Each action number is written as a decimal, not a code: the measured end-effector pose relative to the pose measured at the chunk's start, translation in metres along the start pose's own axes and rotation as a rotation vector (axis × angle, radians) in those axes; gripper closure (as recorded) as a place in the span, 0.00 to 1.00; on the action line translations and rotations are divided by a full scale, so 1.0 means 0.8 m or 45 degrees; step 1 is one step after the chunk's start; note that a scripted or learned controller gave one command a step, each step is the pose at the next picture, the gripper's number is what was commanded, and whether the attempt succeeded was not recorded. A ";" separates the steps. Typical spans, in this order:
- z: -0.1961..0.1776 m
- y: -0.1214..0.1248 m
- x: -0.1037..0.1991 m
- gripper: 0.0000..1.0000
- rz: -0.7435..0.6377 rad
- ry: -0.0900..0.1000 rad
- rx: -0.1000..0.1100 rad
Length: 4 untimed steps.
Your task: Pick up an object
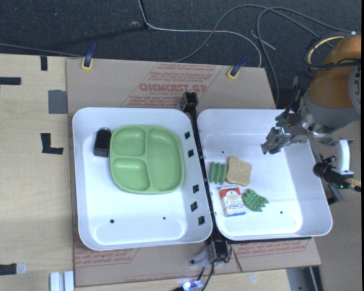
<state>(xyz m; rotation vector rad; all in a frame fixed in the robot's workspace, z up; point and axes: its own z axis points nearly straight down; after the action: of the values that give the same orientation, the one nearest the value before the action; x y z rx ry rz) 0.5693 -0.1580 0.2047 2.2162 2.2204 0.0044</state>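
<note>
The grey two-finger gripper (273,143) hangs over the upper right part of the right-hand shallow white plastic bin (303,223), and every place below is given from that gripper. Its dark fingers (270,145) point down and to the left; they look slightly apart with nothing between them, though they are small and dim, so this is not certain. The nearest thing is a tan slice of toy bread (239,170), which lies below and to the left of the fingertips, clearly apart from them. Just left of the bread, farther from the gripper, lies a dark green ribbed toy vegetable (217,173). Lower down, well apart from the fingers, rest a small red and white printed carton (232,201) and, touching its right side, a bright green leafy toy piece (255,200). Far to the left, in the left-hand shallow white bin (88,223), sit a light green plastic plate with three compartments (148,159) and, against its left edge, a small black block (102,142)
</note>
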 end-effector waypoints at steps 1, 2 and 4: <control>-0.002 0.000 0.001 1.00 0.001 0.002 0.007; 0.003 0.002 0.059 1.00 -0.004 0.003 0.009; -0.024 0.024 0.192 1.00 -0.007 0.003 0.007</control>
<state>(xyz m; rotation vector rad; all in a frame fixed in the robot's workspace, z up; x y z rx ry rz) 0.5881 -0.0040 0.2239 2.2141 2.2307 0.0013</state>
